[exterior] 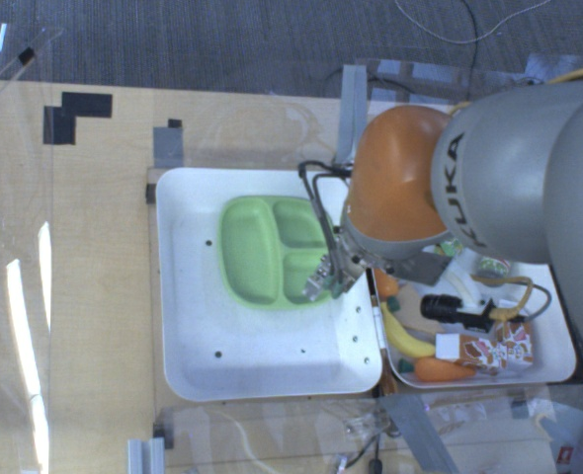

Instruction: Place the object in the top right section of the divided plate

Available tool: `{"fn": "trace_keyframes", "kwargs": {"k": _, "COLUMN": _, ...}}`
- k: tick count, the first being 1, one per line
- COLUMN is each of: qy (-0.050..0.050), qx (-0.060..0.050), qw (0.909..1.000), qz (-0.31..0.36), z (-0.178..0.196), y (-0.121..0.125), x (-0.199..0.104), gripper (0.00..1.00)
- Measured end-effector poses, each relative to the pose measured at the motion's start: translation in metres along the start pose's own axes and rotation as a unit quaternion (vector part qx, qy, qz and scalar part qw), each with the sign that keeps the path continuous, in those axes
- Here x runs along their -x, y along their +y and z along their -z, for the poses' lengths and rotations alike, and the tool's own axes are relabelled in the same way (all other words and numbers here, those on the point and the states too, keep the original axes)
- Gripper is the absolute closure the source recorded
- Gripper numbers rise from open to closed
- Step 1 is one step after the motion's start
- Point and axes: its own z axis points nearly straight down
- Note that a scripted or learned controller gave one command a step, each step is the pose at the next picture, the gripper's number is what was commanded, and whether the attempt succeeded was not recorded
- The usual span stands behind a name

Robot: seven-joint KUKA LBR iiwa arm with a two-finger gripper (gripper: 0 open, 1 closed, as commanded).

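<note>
The divided plate (224,250), pale green and apparently smooth moulded plastic, lies flat in the left white bin (203,354). It has one large section and two smaller ones on its right side. The hand (323,282) hangs over the plate's right rim at the lower right section (299,268), just below the top right section (293,223). Whether the hand is open, closed or gripping anything cannot be told; a small greyish shape there is too blurred to identify. The object to be placed is therefore unconfirmed. Candidates lie right of the plate in the neighbouring bin (566,368): a banana (406,336) and a carrot (442,369). Judgement: the banana is light, soft and bruises easily, best taken across its middle. The carrot is stiff, smooth and apt to roll, best taken near its thick end.
</note>
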Motion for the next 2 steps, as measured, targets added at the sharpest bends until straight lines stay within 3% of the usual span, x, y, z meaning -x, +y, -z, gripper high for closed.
{"fn": "trace_keyframes", "kwargs": {"k": 1, "qy": 0.000, "qx": 0.000, "qw": 1.0000, "qz": -0.001, "z": 0.000, "y": 0.000, "x": 0.000, "gripper": 0.00}}
{"fn": "trace_keyframes", "kwargs": {"k": 2, "qy": -0.001, "qx": 0.001, "qw": 0.9933, "qz": 0.115, "z": 0.019, "y": -0.081, "x": 0.080, "gripper": 0.00}}
